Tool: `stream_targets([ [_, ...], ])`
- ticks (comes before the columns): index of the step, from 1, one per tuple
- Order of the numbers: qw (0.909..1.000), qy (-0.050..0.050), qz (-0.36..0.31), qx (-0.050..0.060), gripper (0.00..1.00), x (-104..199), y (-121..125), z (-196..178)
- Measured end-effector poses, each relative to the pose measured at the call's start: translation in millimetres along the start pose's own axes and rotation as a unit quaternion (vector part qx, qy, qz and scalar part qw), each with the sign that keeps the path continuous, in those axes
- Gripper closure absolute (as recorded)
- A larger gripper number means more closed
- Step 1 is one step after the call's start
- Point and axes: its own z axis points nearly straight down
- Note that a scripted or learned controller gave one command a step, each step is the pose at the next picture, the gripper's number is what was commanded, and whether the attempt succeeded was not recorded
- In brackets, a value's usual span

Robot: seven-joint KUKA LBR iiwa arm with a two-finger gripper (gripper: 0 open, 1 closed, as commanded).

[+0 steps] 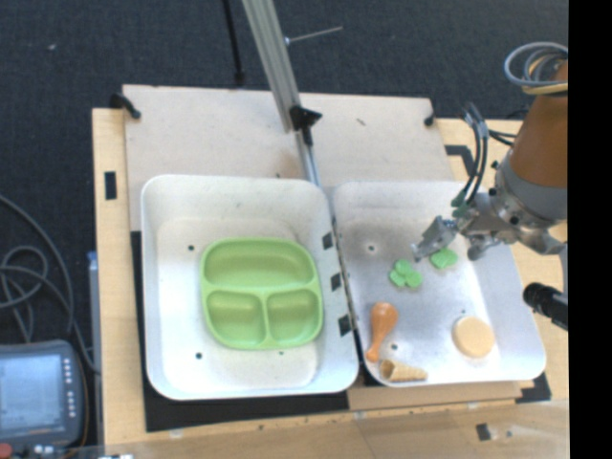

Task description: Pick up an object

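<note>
Hovering over right bin [497, 285], lining up on small green piece [444, 258].
Keeping gripper [442, 242] fingers apart astride the piece, near bin's far edge; descending squarely, avoiding green cluster [405, 275] just beside; ignoring divided green plate [260, 293] in left bin [172, 256].

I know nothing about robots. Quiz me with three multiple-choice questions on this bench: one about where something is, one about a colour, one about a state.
1. Where is the green divided plate?
A. left bin
B. right bin
C. on the floor

2. What colour is the round disc in the right bin?
A. blue
B. tan
C. black

3. How does the orange piece sit?
A. lying on the bin floor
B. lifted in the air
C. on the plate

Answers: 1 A, it fills the left bin. 2 B, pale tan near the front corner. 3 A, it lies flat beside the cone.
</note>
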Motion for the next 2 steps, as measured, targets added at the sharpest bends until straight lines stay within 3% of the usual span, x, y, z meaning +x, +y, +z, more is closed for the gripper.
stream_targets([
  [1, 1.0, 0.0, 0.002, 0.0, 0.0, 0, 0, 0],
  [2, 1.0, 0.0, 0.003, 0.003, 0.0, 5, 8, 50],
])
